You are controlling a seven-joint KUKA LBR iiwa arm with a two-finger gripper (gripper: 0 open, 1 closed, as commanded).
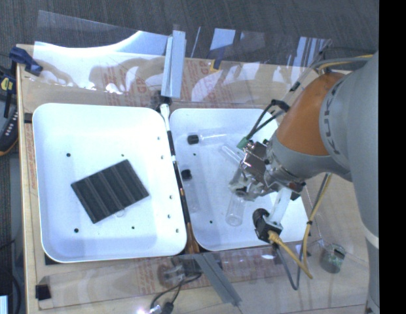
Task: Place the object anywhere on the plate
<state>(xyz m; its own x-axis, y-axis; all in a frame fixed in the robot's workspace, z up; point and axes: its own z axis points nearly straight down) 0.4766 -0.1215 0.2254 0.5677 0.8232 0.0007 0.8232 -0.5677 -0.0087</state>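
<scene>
Camera view: arm reaches into right bin (209, 241).
Plate: dark ribbed slab (110, 190) lying in left bin (46, 175), nothing on it.
Object: clear tube (235, 209) on the right bin's floor, just below the gripper.
Progress: placement not done; pickup and carry across remain, by my judgement.
Gripper (247, 183): low over the tube, perhaps touching; whether clenched or released, cannot tell.

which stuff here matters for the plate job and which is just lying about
Job things:
- dark ribbed plate in the left bin
- clear tube under the tool

Lying about:
- small black piece
- black-capped clear tube
</scene>
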